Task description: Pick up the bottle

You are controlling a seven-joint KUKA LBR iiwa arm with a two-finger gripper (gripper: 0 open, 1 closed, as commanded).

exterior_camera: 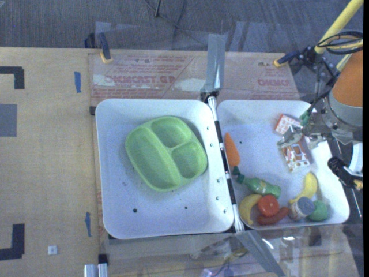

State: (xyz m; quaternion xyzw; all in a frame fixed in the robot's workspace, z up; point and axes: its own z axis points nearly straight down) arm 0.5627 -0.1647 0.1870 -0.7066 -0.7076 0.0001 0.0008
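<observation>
One bottle (259, 186) below-left of hand (294, 135)

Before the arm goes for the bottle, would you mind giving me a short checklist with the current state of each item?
1. Bottle located: ok. The green bottle lies on its side in the right bin.
2. Gripper position: not ok. The gripper is over the red-and-white packets, off to the side of the bottle.
3. Gripper holding nothing: cannot tell.
4. Room around bottle: not ok. The carrot and red tomato crowd its ends.
5. Bottle's long axis readable for finger alignment: ok, it runs roughly left to right.
6. Green plate out of the path: ok, it sits in the left bin.
</observation>
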